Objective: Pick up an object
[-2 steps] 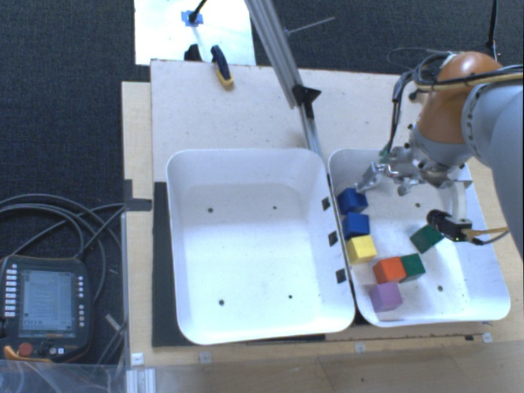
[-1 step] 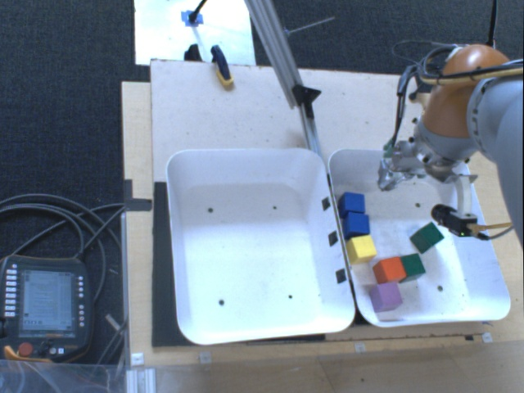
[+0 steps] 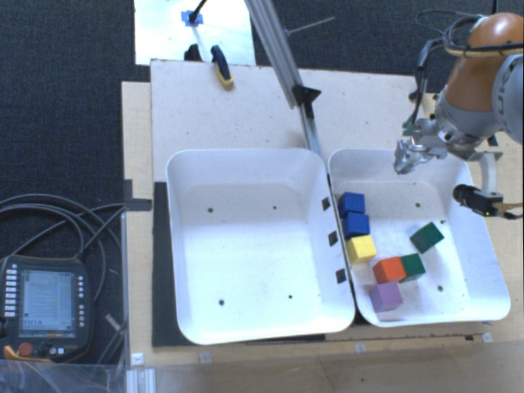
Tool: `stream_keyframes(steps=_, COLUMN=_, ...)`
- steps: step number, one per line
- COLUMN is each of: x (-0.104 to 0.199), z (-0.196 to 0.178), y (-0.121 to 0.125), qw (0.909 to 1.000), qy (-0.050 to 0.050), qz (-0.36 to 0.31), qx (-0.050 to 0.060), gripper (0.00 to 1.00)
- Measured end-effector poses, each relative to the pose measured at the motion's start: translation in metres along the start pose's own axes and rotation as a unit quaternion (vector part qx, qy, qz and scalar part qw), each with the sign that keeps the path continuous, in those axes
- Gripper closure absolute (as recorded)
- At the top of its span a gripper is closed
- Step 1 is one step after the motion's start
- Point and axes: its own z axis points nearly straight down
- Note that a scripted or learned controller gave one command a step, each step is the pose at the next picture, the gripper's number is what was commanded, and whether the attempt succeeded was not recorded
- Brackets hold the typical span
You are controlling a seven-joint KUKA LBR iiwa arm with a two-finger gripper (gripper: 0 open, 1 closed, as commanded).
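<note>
Dark carpet surrounds the pale wooden desk (image 3: 246,105), which carries two shallow white plastic bins side by side. From my seat I see the left bin (image 3: 188,178) bare inside, while the right bin (image 3: 491,289) holds every candidate: two blue cubes (image 3: 354,214) stacked against its left wall, a yellow cube (image 3: 361,247) just below them, an orange cube (image 3: 389,269) touching a small dark green cube (image 3: 413,265), a purple cube (image 3: 385,296) nearest the front rim, and a second dark green cube (image 3: 426,237) lying apart, tilted.

My grey arm with its orange band (image 3: 483,64) hangs over the far edge of the right bin, the pincer (image 3: 407,159) above bare floor near the back wall, well apart from the cubes. I cannot tell how wide it stands; it carries nothing that I can see.

My worry is the crowding. Yellow, orange, green and purple sit so close that a descent there could land a finger on a neighbour's top, or nudge two together and grip neither. The blue pair hugs the wall, leaving little room on that side. The lone green cube looks safest, though its rotation could make it twist out.
</note>
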Motion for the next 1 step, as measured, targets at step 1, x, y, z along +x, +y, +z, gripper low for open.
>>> stream_keyframes(steps=1, x=-0.0005, z=-0.0554, y=0.0025, qw=1.0000, qy=0.000, qz=-0.001, qx=0.000, gripper=1.00)
